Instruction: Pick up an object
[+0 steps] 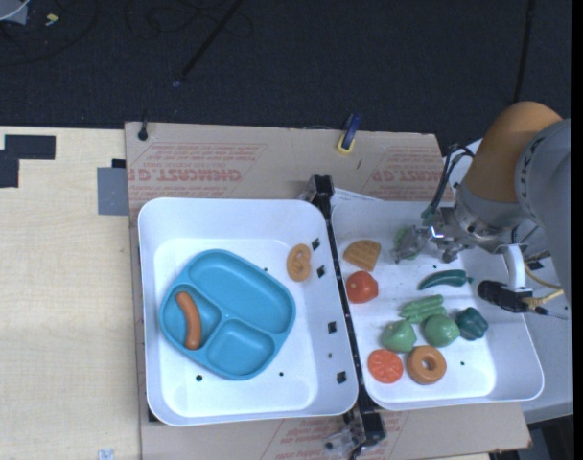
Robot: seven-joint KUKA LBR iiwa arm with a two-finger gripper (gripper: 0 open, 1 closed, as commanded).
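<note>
My gripper [418,243] hangs low over the back of the right bin [522,377], reaching in from the right. It is blurred and small in the camera view. Just left of it lies an orange waffle-like piece [361,253]. A dark green chili [443,279] lies just in front of it. Further forward are a red tomato [361,287], green beans [421,307], a green pepper [399,335], a round green fruit [440,330], a dark green piece [472,323], a red-orange slice [385,365] and a donut [427,363].
The left bin [167,391] holds a blue divided plate [244,305] with a sausage [189,318] in one compartment. An orange cookie [299,262] lies by that bin's right wall. A black ridge [335,286] divides the two bins.
</note>
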